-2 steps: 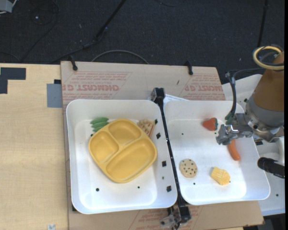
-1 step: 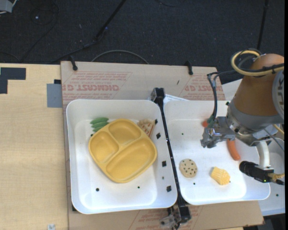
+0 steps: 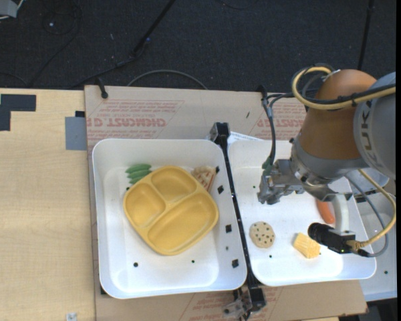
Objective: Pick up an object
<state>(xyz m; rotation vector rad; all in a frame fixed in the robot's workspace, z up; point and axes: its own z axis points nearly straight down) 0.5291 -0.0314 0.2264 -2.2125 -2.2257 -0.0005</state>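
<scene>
My gripper [image 3: 269,194] hangs over the middle of the right bin [image 3: 281,273], low above the floor. Just below it lies a round chocolate-chip cookie [image 3: 262,234]. A yellow cheese wedge [image 3: 307,245] rests to the cookie's right. An orange carrot-like piece [image 3: 327,211] pokes out from under the arm at the right. In the left bin [image 3: 113,246] a yellow divided plate [image 3: 171,209] lies flat, with a green leafy piece [image 3: 138,172] at its upper left and a tan waffle-like piece [image 3: 204,176] at its upper right.
A black divider [image 3: 228,199] runs between the two bins. The arm's bulky body [image 3: 341,132] covers the right bin's upper right part. Cardboard [image 3: 160,116] lies behind the bins, and a wooden bench top [image 3: 33,212] extends to the left.
</scene>
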